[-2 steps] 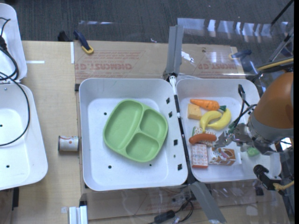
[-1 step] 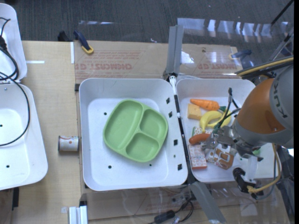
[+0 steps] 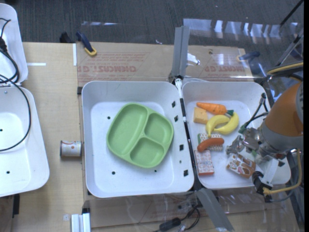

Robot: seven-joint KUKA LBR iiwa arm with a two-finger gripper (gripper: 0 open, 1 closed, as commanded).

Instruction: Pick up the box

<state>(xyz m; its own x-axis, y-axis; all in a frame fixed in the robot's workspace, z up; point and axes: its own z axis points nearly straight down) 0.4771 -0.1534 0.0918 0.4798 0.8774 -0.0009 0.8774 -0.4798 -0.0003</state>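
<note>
**Box pick: gripper above right bin, grasp unconfirmed**

In the left bin (image 3: 91, 144) lies a green divided plate (image 3: 140, 135), not part of the job. In the right bin (image 3: 203, 87), a box (image 3: 204, 162) lies flat near the front left corner, just below a sausage (image 3: 210, 142). A second printed packet (image 3: 240, 166) sits beside the gripper (image 3: 247, 144); whether the pincer is apart or together cannot be told. Recommended: descend square over the chosen box, straddle its short sides, avoid neighbouring food.

Box (image 3: 204, 162) — printed cardboard, matt
</note>
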